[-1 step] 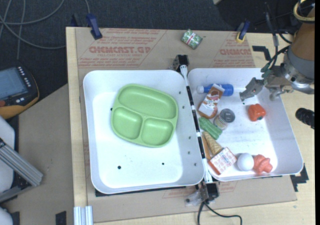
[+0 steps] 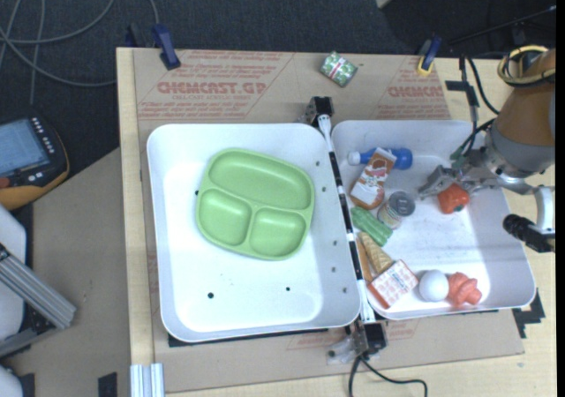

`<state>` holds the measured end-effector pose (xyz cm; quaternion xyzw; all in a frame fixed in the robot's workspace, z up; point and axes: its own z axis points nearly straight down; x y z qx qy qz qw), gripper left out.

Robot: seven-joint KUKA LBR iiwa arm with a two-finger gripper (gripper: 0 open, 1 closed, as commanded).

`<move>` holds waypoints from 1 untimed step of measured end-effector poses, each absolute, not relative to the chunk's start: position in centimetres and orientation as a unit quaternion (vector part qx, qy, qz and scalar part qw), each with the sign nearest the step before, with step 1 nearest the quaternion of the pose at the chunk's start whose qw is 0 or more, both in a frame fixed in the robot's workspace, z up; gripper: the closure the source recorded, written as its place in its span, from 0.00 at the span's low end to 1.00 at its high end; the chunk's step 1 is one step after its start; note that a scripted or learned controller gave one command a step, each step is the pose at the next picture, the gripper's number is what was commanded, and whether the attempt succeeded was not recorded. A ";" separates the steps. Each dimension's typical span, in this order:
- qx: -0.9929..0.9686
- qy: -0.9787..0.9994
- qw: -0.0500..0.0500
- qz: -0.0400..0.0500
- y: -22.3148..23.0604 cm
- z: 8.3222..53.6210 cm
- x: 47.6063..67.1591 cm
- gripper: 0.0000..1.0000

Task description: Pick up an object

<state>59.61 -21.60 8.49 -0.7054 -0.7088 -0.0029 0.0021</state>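
Where end effector (image 2: 452,185) hangs, orange-red object (image 2: 454,199) just beneath, touching

We lose most of the arm (image 2: 530,113) past the right edge. The claw (image 2: 455,185) sits over a red thing (image 2: 454,200), and we cannot tell whether it grips it. The bottle (image 2: 381,158) lies half hidden under a carton (image 2: 372,180). The handheld screen (image 2: 26,153) is cut off at the left edge.
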 end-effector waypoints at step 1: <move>-0.706 -0.708 -0.001 -0.001 -21.9 9.5 59.6 1.00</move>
